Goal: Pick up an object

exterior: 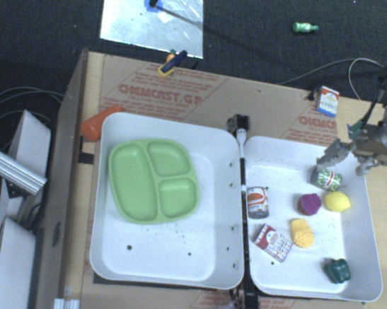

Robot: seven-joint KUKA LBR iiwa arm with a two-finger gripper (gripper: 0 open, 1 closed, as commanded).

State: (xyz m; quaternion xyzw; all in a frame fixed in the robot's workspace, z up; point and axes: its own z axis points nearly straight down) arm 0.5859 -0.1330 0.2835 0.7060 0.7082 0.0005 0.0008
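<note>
Nearest me in the right bin (364, 210) lay a green toy (337, 270), then corn (302, 233) and a lemon (337, 201) — my hand (351, 156) hung open just above the green-and-white can (327, 179), gripping nothing.

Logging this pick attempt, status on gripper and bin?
Two-finger gripper open above right white bin, nothing between fingers. Nearest: green-and-white can, just below. Yellow lemon and purple round toy close beside it.

left bin (106, 245): divided plate (153, 179) | right bin (363, 267): 6 objects | carton (327, 102) behind right bin
</note>
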